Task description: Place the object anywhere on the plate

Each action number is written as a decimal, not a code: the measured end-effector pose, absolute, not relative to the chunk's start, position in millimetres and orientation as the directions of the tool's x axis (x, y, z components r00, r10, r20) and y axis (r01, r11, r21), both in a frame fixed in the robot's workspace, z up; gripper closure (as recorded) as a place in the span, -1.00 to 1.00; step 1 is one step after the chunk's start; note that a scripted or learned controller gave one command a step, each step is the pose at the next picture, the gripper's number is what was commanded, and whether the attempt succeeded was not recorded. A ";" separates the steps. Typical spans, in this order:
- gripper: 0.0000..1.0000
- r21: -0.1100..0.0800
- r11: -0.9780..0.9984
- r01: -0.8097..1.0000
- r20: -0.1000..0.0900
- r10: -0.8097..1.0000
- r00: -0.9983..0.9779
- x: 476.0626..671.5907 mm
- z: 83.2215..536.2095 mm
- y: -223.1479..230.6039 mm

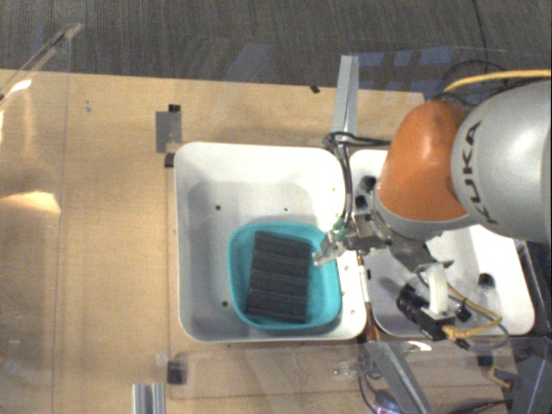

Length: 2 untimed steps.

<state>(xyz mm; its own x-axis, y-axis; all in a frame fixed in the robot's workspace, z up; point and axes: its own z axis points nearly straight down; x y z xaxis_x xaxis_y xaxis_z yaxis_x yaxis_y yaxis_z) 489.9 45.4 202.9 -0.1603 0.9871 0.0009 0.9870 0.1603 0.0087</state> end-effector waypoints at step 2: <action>1.00 0.016 0.208 0.978 -0.004 0.978 -0.208 491.7 272.7 -25.9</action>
<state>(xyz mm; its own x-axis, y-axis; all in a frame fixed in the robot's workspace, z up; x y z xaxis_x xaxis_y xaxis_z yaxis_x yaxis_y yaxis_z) 491.7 -25.9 272.7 -0.2084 0.9780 -0.0036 0.9779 0.2084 0.0160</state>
